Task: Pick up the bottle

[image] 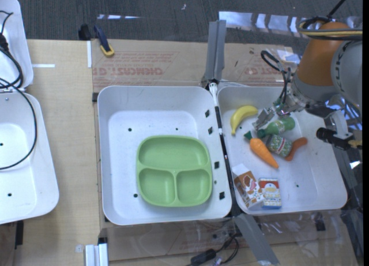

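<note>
Camera view: gripper (266, 117) reaching beside the green bottle (281, 125).
Finger state is proving unreadable; bottle label illegible.

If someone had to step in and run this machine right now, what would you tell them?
Gripper: low in the right bin, at the neck end of the green bottle; whether it grips is unclear.
Bottle: lying on its side on the bin floor, with a banana to its left and a carrot below it. A small carton and a packet lie nearer the front edge.
Left bin: holds a green divided plate.
Done: the arm has reached the bottle.
Left: get a firm hold and lift; the bottle is not yet raised.
</note>
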Motion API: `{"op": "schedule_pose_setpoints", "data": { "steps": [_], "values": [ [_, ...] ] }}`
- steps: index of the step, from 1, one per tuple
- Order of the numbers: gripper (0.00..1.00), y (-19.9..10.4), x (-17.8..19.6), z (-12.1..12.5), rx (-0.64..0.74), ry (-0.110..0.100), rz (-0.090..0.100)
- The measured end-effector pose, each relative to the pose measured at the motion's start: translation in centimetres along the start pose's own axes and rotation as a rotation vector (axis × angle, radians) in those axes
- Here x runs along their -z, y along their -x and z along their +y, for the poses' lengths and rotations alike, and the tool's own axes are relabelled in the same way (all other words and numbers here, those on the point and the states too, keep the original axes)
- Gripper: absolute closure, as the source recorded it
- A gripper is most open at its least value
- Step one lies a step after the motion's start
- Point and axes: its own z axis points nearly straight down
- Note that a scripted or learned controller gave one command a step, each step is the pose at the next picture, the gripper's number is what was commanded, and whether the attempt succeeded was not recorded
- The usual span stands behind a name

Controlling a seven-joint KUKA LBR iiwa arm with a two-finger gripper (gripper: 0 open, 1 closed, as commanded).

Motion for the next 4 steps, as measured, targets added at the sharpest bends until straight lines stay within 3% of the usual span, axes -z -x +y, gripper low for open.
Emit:
{"op": "schedule_pose_setpoints", "data": {
  "steps": [1, 2, 3, 4],
  "values": [
    [1.0, 0.1, 1.1, 0.1, -0.001, 0.003, -0.003],
    [0.0, 0.1, 1.1, 0.1, -0.001, 0.003, -0.003],
    [1.0, 0.2, 2.1, 0.1, -0.002, 0.006, -0.005],
    [0.0, 0.2, 2.1, 0.1, -0.002, 0.006, -0.005]
  ]
}}
